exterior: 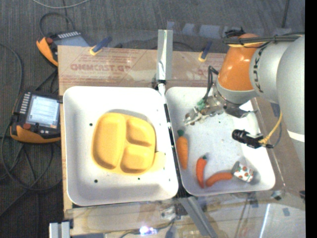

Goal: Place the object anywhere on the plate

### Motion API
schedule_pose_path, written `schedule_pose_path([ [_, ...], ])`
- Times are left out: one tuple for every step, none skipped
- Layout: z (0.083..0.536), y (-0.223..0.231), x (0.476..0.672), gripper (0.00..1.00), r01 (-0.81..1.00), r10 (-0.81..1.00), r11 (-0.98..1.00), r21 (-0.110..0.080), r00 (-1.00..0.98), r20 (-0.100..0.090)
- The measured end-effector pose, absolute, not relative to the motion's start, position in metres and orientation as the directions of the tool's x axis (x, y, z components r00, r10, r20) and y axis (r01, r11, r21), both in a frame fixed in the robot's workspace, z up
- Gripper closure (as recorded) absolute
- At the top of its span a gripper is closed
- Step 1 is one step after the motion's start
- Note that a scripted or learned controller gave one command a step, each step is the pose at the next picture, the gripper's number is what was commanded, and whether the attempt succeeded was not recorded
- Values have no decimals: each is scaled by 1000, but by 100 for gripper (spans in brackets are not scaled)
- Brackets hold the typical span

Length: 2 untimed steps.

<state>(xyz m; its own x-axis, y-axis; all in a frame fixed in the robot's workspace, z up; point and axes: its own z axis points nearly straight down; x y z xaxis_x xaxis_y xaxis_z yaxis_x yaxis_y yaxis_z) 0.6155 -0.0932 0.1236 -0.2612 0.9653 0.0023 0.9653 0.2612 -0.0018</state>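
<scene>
A: Where is the yellow plate?

B: It sits in the left bin, near the middle. It has three parts: one long part on the nine o'clock side and two smaller parts on the three o'clock side.

A: Is any food on it?

B: No, I see no food on it. The food is all in the right bin.

A: What food?

B: One carrot lies by the bin's nine o'clock wall, with its green top toward twelve o'clock. A second carrot lies near six o'clock. A sausage is just beside it, on its three o'clock side. I cannot tell if they touch.

A: And the little spotted thing?

B: A small white spotted cup lies tipped over toward the five o'clock corner, just past the sausage.

A: Where is the robot's gripper?

B: It is over the right bin, near eleven o'clock. It points toward nine o'clock. It is apart from the first carrot, on that carrot's twelve o'clock side.

A: Is it holding something?

B: I see nothing between its fingers. I cannot tell if they are open or closed.
</scene>
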Motion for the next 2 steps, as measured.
schedule_pose_path([
  [184,-7,668,100,898,898,440,-1,-440,-1],
  [191,77,668,100,752,752,660,0,-660,0],
])
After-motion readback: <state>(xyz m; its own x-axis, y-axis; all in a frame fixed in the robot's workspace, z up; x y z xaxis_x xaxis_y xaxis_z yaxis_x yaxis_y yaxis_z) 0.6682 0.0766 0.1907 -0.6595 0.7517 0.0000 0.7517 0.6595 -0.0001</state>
